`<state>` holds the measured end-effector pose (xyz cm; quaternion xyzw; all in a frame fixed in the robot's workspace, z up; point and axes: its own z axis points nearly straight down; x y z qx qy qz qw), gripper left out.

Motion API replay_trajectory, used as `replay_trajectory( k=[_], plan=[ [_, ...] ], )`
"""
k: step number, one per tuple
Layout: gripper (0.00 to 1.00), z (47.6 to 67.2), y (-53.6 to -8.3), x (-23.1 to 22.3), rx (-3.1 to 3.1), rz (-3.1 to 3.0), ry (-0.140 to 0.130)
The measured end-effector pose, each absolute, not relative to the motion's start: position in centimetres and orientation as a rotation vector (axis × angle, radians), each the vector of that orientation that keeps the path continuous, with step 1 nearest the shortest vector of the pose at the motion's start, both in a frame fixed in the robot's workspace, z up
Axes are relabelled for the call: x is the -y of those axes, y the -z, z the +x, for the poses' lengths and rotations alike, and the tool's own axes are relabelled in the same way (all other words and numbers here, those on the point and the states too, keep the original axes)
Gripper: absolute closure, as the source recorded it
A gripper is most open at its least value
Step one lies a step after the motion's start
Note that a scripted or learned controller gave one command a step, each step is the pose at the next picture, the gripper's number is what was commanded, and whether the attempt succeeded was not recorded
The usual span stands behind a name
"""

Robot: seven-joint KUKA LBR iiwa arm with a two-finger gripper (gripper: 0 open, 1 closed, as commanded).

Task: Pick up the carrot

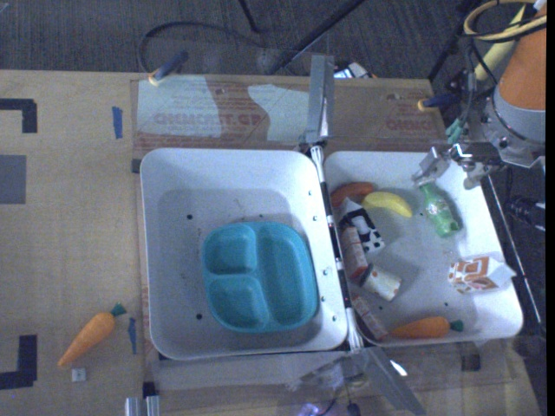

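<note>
An orange carrot (420, 328) lies along the near wall of the right bin (503, 232), its green tip pointing right. A second carrot (87, 337) lies outside the bins on the wooden bench at the lower left. My gripper (451, 165) hangs over the far right part of the right bin, just above a green bottle (440, 211) and far from both carrots. Its fingers stand apart, open, with nothing between them.
The right bin also holds a yellow banana (388, 204), a reddish item (351, 191), a black-and-white carton (370, 232), a white cup (381, 282) and an orange-and-white carton (473, 273). A teal divided plate (258, 276) lies in the left bin (173, 189).
</note>
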<state>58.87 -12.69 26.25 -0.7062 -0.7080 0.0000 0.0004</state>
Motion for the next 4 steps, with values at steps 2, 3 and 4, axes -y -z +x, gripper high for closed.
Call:
replay_trajectory(
  k=[2,3,4],
  plan=[
    [0.0,47.9,-19.1,17.3,2.551,-1.834,0.0],
    [0.0,48.0,-12.8,22.4,2.795,-1.434,0.002],
    [0.0,48.4,-16.3,22.0,2.996,-0.964,0.001]
  ],
)
